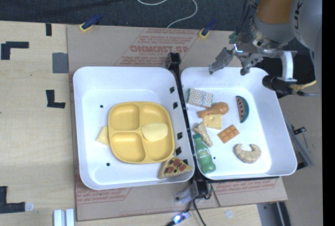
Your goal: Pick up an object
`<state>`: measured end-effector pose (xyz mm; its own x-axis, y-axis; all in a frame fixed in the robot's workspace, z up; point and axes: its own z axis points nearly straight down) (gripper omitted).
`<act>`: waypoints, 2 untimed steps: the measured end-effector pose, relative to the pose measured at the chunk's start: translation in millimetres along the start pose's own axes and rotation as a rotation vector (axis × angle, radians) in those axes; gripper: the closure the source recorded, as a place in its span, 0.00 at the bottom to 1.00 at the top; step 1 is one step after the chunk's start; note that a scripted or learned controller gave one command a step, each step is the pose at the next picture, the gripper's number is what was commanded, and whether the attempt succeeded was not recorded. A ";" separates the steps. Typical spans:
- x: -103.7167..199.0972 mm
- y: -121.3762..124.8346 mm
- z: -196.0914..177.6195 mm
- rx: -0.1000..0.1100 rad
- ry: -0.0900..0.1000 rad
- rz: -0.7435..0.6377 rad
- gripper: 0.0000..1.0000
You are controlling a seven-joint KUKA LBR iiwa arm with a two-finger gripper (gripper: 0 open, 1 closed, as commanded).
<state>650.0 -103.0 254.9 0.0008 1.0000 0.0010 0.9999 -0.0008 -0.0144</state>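
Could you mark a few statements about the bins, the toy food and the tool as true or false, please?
1. The yellow divided plate lies in the left bin. True.
2. The tool grips the croissant. False: it hangs open over the right bin's far edge, holding nothing.
3. The green bottle lies in the right bin. True.
4. The pizza slice sits on the plate. False: it lies on the bin floor beside it.
5. The watermelon slice lies in the left bin. False: right bin.
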 end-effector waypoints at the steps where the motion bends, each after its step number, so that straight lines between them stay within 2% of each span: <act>1: 0.2 2.0 -8.0 -0.013 -0.001 -0.003 0.00; 2: 5.5 -4.1 54.0 -0.007 -0.001 -0.003 0.00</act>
<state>645.2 -97.4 200.9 -0.0019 1.0000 -0.0003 1.0000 0.0019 -0.0072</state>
